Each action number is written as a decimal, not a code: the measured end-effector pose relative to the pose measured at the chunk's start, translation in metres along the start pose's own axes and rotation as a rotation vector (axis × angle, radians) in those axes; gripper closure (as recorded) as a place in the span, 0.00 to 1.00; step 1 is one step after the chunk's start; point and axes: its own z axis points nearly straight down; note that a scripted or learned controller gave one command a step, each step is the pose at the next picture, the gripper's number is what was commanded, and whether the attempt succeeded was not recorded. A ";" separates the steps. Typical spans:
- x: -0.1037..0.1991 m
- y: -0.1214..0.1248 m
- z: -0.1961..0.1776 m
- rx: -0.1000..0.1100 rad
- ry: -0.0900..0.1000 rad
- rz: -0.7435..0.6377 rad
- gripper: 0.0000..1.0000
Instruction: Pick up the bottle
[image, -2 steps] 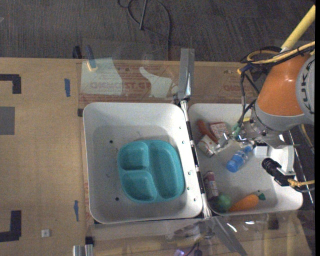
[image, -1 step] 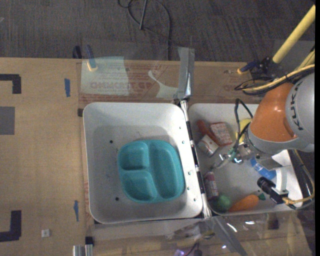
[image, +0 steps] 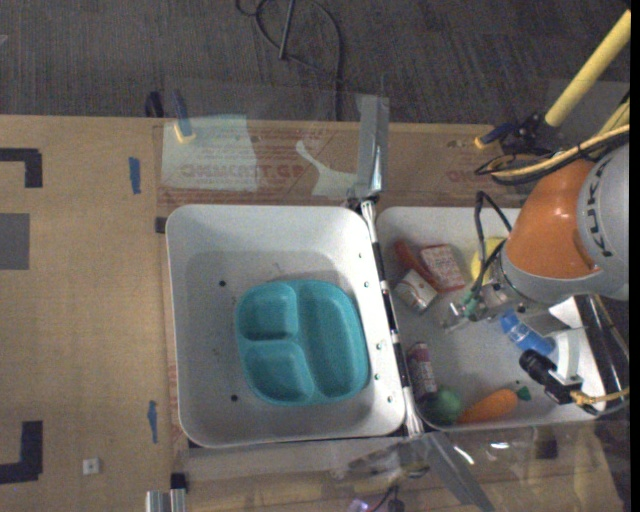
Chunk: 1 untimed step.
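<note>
A small blue bottle (image: 524, 334) lies in the right bin (image: 452, 228), close under the arm's wrist near the bin's right side. My gripper (image: 466, 311) hangs over the middle of the right bin, just left of the bottle and right of a small white carton (image: 415, 292). I see nothing held in the gripper. The arm's grey and orange body hides part of the bottle and the bin's right side.
The right bin also holds a red packet (image: 439, 265), a yellow item (image: 474, 262), a dark can (image: 422, 368), a green fruit (image: 447, 404) and an orange carrot (image: 490, 405). A teal divided plate (image: 300, 340) lies in the left bin (image: 200, 260).
</note>
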 end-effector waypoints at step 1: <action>-0.008 -0.061 -0.014 0.018 0.009 0.206 1.00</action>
